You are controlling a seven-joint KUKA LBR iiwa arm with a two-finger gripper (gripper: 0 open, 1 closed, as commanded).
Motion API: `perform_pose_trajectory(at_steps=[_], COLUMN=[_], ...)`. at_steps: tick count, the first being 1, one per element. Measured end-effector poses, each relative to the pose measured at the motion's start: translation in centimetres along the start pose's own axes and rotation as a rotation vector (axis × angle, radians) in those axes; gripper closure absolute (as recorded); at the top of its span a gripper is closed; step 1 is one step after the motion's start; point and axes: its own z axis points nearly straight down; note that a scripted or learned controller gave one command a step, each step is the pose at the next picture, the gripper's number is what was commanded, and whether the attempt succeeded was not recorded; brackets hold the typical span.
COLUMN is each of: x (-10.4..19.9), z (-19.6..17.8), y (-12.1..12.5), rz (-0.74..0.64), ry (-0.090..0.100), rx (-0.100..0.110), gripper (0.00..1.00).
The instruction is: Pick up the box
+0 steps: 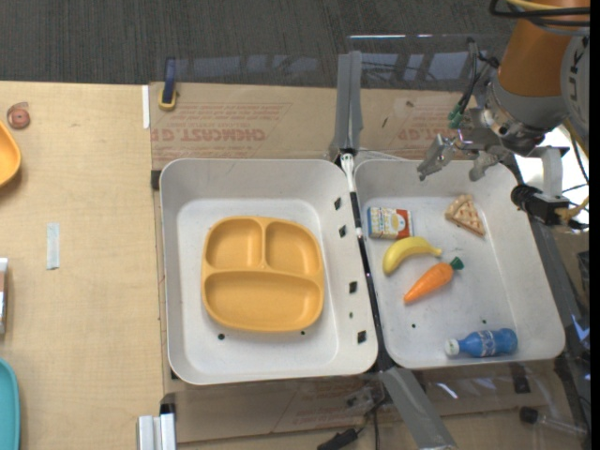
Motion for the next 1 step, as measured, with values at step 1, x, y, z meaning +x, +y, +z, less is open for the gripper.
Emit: perform_pose_trajectory(at_steps=[1], x=[6.52], z=[3.93], y=[1.41], rz=[-0.044], ry=[-0.001], rx=[0.0], gripper=[0.0])
